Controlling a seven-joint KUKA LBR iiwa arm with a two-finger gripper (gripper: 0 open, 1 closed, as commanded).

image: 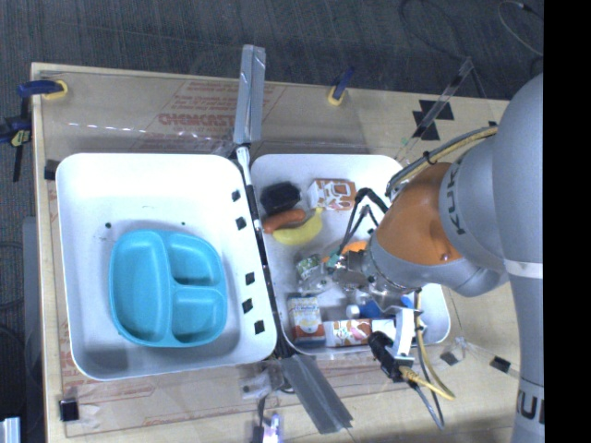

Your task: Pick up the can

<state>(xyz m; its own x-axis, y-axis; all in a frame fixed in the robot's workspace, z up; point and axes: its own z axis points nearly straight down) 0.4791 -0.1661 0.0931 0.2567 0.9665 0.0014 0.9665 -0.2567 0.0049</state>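
Grey arm (517,201) with orange band (420,229) sits highest, reaching in from the right over the right white bin (277,172). Gripper (343,268) is low over the bin's middle; can't tell whether it holds anything or how it's set, wrist blocks it. Can (306,317) stands at the bin's near-left corner, upright-ish, just beside a lying bottle-like item with a red label (349,332). Crumpled green-silver packet (309,267) touches the gripper area on its left. Banana (297,232), an orange-red item (286,218), a black object (279,195) and a small carton (332,195) cluster at the far end. Left white bin (83,192) holds a blue sectioned tray (166,289).
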